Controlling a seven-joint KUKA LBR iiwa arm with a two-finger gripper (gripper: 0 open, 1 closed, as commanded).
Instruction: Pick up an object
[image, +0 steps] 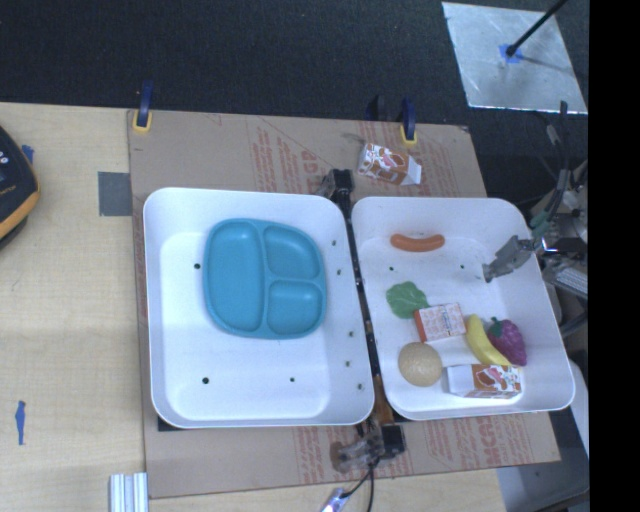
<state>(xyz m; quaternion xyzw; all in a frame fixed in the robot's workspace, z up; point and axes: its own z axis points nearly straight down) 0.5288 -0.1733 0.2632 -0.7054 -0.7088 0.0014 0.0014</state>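
Observation:
The right white bin (540, 300) holds several toy foods: a sausage (417, 241) at the back, a green leaf (406, 298), an orange-and-white carton (440, 322), a tan bread roll (420, 363), a yellow banana (483, 340), purple grapes (509, 340) and a second carton (487, 380) at the front. My gripper (500, 263) reaches in over the bin's right rim, low above bare floor to the right of the sausage and behind the banana. Nothing is seen in its grasp.
The left white bin (170, 330) holds a blue divided plate (265, 278). A small snack packet (389, 164) lies on the cardboard behind the right bin. A yellow-and-black device (12, 192) sits at the far left edge. Blue clamps (407, 112) hold the cardboard's back edge.

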